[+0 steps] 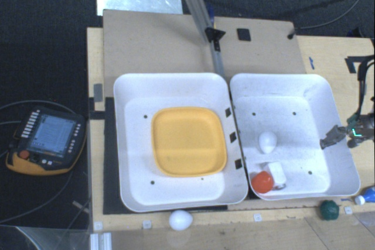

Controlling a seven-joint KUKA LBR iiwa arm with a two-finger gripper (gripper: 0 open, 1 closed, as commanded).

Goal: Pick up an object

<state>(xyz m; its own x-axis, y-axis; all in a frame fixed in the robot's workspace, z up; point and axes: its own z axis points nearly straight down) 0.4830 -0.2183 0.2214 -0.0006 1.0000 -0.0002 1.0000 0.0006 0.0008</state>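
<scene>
Yellow plate (189, 141) sits mid left bin (132, 102). Right bin (316, 91) holds a white egg (268, 141) near centre, with a red ball (262, 182) and a white block (276, 173) touching at its 7 o'clock corner. Gripper (331, 137) hangs at the right bin's 3 o'clock wall with nothing between the fingers, spread can't be told; another white egg (180, 220) lies on the bench at the left bin's 6 o'clock.

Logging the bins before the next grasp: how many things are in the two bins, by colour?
Yellow: 1, the plate in the left bin.
White: 2, an egg-shaped object and a small block in the right bin.
Red: 1, a ball.
Total: 4.
</scene>
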